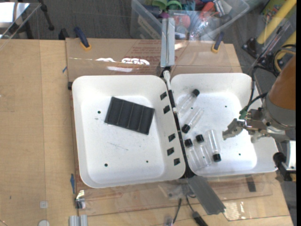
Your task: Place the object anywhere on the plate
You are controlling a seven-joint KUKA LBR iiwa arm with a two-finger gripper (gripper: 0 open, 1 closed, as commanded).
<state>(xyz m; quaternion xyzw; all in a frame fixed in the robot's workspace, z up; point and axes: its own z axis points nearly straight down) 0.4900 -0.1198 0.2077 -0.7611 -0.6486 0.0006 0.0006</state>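
Observation:
A black ribbed plate [129, 115] lies flat in the left bin [89, 173], towards its back. Several clear vials with black caps lie in the right bin [244, 81]: one near the back [190, 99], one beside the divider [190, 120], and a cluster at the front [207, 149]. My gripper [236, 130] hangs over the right bin's right half, just right of the front vials and a little above the floor. The arm's orange band [287, 91] shows at the right edge.
A black-clipped divider [170, 126] runs between the two bins. A clear tub of coloured items [188, 6] stands behind the bins. Cables [263, 60] hang at the right, near the arm.

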